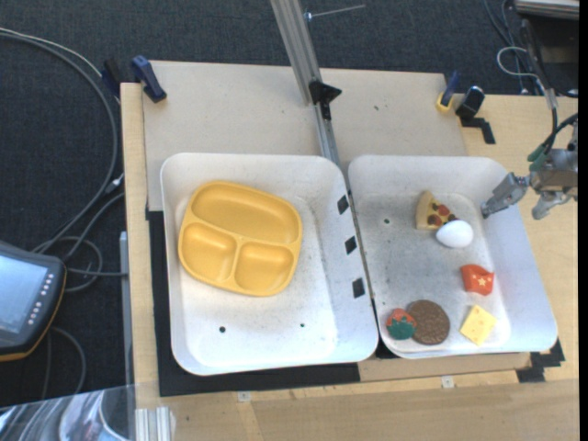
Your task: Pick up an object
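The right bin (404, 177) holds several toy foods: a pizza slice (431, 211), a white egg (454, 234), a red piece (477, 280), a yellow cheese wedge (478, 324), a brown round patty (428, 322) and a small red-and-green piece (401, 323). My gripper (524, 198) hangs at the right bin's far right rim, open, its two fingers spread with nothing between them. It is to the right of the egg and pizza slice, apart from both.
The left bin (276, 338) holds a yellow divided plate (240, 238). A metal pole (299, 35) slants over the bench's back. Blue clamps (147, 78) sit at the bench's rear corners. Cables lie on the dark floor at left.
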Available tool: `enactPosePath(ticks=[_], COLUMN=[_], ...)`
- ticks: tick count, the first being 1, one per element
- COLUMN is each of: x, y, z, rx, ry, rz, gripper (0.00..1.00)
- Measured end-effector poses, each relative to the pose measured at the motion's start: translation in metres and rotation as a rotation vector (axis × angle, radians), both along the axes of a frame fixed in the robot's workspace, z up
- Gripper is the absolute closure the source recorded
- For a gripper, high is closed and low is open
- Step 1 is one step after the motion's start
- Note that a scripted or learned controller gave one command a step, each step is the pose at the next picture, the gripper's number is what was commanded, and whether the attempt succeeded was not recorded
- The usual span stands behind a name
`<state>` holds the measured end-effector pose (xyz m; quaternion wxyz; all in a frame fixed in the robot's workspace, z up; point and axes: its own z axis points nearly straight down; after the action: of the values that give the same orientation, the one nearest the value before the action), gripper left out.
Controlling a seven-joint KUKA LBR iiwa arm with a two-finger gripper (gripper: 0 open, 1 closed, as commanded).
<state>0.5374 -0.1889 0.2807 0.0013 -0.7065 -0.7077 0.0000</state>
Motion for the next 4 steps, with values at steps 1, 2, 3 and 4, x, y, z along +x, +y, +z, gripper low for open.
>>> enactPosePath(ticks=[1,2,3,4], x=[0.0,-0.008,-0.001,-0.006], y=[0.0,0.002,0.002,0.012], z=[0.0,-0.059,-0.118,-0.174], rx=[0.0,0.001,0.002,0.002], ry=[0.0,0.006,0.006,0.007], rz=[0.0,-0.002,-0.002,-0.001], gripper=[0.0,0.0,0.0,0.0])
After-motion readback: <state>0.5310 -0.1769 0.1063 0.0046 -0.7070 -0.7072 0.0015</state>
